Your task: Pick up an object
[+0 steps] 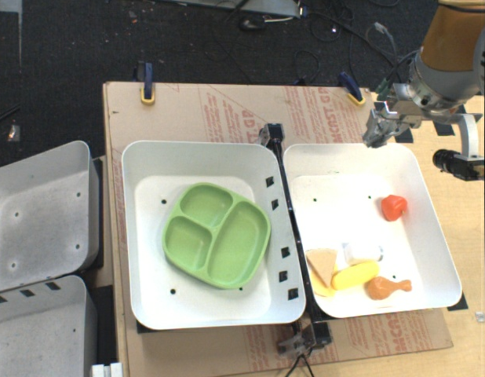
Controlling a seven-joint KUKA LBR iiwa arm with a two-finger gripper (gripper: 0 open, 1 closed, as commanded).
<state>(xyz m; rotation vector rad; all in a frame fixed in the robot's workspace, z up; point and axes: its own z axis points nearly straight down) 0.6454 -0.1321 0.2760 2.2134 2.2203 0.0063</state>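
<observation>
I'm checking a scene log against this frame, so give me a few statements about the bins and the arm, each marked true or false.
1. The green divided plate lies in the left bin. True.
2. The red toy tomato sits on the green plate. False: it lies in the right bin, near that bin's right side.
3. The gripper hangs over the back edge of the right bin. True.
4. The yellow banana-shaped toy lies next to the orange drumstick toy. True.
5. The gripper holds the tan wedge. False: the wedge lies in the right bin, far from the gripper.
</observation>
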